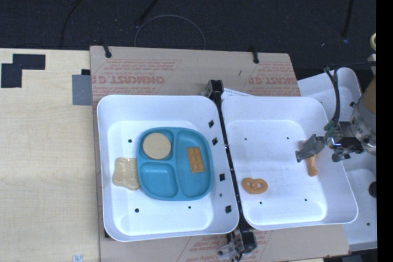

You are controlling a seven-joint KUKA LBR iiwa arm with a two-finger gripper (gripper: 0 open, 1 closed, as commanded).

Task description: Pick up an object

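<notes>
Camera view: two white bins side by side, centre of frame, on a cardboard sheet point(184, 73) w/ reversed red print.

Left bin point(116, 113): blue divided tray point(163, 184) sits mid-bin. Round tan cracker point(156, 145) in tray's upper-left compartment; orange-brown rectangular wafer point(196, 160) in the right compartment, long side running up-down in frame. Lower-left compartment bare blue. Pale beige toast-like piece point(126, 173) lies on bin floor, touching tray's left edge.

Right bin point(270, 132): pretzel point(254, 185), orange-brown, lies lower-left of bin floor, near the centre divider, well apart from the arm. Small orange stick-like item point(312, 165) at bin's right side, standing roughly vertical in frame.

Gripper point(319, 149) comes in from right edge of frame, mid-height, over right side of right bin. One grey finger point(305, 151) points left, just above/left of the orange stick, appears touching or overlapping its top end. Other finger is lost in dark wrist hardware, so can't tell if fingers are open or closed, or whether the stick is between them. Black cable point(336, 98) loops up from the wrist.

Wood bench top point(43, 162) fills left of frame; dark floor w/ cables across top.
</notes>
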